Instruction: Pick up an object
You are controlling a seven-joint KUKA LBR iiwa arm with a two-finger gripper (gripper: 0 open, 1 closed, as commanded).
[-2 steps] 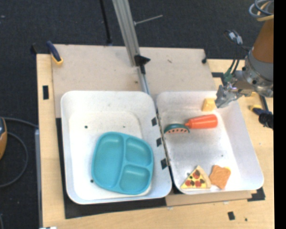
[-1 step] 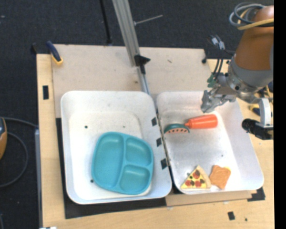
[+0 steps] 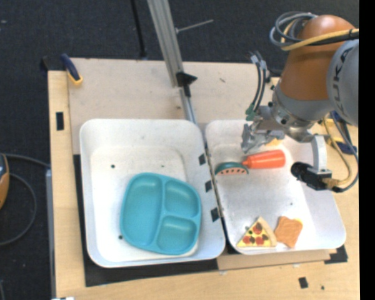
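From the overhead camera, the claw (image 3: 255,139) hangs low over the far part of the right bin (image 3: 312,220), and its fingers blur into one pale mass against the white floor, so I cannot tell whether they are spread or pressed together, and nothing can be seen between them. The nearest object is the carrot (image 3: 263,160), lying just below and a touch right of the claw, very close but with no visible contact. Its long axis runs roughly left to right across the bin, the rounded orange end pointing right and the narrower end pointing left toward the melon slice (image 3: 230,168), which sits just left of it. To take it well, I judge the claw should shift slightly toward the carrot's middle, set its fingers across the short width rather than along the length, and come straight down before closing; gripping near either end risks the carrot swinging or slipping out. The pizza slice (image 3: 258,234) and toast (image 3: 289,230) lie well below the claw, and the blue tray (image 3: 160,213) far to its lower left.
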